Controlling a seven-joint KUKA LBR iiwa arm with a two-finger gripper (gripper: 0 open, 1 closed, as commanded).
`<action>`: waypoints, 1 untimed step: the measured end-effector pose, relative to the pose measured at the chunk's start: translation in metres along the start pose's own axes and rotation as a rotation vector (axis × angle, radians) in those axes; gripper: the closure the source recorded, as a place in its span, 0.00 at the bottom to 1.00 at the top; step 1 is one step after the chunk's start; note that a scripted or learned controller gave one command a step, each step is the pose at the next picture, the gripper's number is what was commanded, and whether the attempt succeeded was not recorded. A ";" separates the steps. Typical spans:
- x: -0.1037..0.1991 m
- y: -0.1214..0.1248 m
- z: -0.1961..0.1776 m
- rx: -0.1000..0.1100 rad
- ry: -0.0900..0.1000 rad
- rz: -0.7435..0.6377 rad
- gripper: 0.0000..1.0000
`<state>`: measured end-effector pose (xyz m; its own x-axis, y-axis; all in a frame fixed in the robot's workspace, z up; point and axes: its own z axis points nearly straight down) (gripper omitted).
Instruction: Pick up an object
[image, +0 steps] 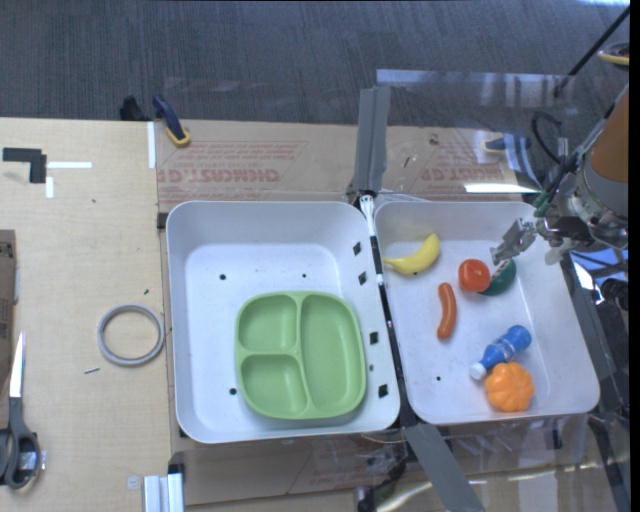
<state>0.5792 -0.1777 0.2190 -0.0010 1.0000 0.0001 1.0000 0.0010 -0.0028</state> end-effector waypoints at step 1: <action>0.026 0.000 0.120 -0.014 -0.002 0.000 0.00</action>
<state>0.5788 -0.1521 0.0988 -0.0006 1.0000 -0.0019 0.9999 0.0007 0.0111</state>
